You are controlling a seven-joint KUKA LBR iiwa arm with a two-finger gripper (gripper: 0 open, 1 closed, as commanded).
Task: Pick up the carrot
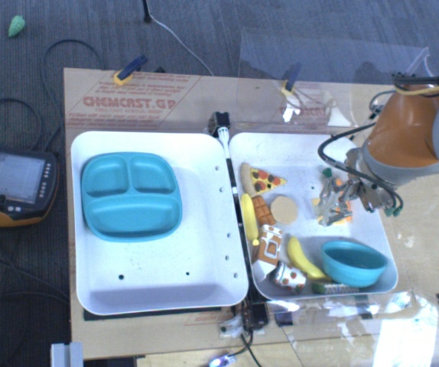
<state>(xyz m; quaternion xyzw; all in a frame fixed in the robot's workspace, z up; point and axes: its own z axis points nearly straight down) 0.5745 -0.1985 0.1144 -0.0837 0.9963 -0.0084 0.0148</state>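
The carrot [343, 218] is a small orange piece in the right bin [309, 145], near its right wall. Only its orange end shows below the gripper; a second orange patch with a green top shows just above, and the rest is hidden. My gripper [333, 203] hangs from the grey arm with the orange band [403, 132] and is down in the bin right over the carrot. Metal parts and cables cover the point of contact, so I cannot see whether the carrot is held.
In the right bin lie a pizza slice [264, 179], a round cookie [284, 209], a waffle [261, 209], two bananas [304, 257] and a blue bowl [353, 262] just below the gripper. The left bin [105, 289] holds a blue divided plate [131, 193]. A teach pendant [13, 186] lies off the bench.
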